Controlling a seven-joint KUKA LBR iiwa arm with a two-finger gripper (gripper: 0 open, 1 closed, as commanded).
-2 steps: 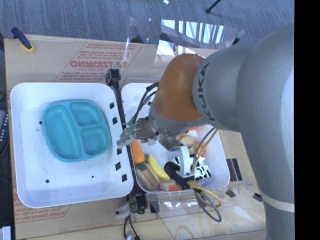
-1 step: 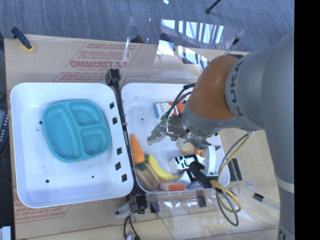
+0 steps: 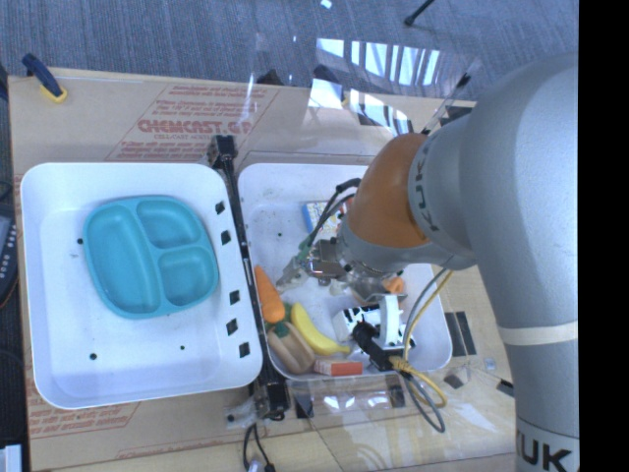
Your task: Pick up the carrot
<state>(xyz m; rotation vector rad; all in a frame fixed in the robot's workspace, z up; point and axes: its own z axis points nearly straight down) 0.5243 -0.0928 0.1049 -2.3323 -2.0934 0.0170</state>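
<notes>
Bright, even light — glare on clear sheeting [image 3: 378, 67]

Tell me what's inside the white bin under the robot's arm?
In the right bin, a carrot lies by the left wall, with a banana and a brown piece below it. The arm covers whatever sits farther right.

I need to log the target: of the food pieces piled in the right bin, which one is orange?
The carrot: a tapered orange piece along the right bin's left wall. The banana beside it is yellow, and the hot dog below is tan.
</notes>
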